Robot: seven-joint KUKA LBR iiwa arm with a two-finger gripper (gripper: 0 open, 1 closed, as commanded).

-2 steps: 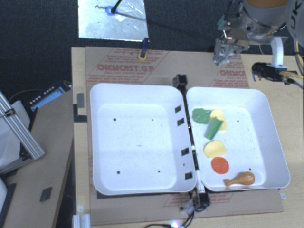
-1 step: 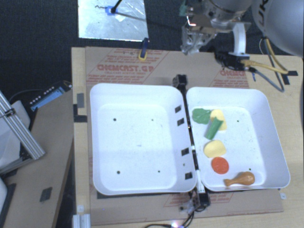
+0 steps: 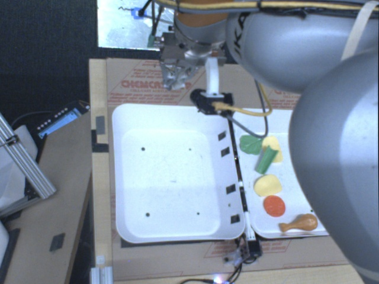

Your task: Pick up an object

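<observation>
Just beside yellow pieces, slim green stick [image 3: 266, 158]

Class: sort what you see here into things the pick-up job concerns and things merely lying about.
Job:
gripper
green pieces
yellow pieces
red disc
tan drumstick-shaped piece
right bin

Lying about:
left bin
metal rail

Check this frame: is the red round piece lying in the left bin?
No, the red round piece lies in the right bin, beside a yellow piece.
</observation>
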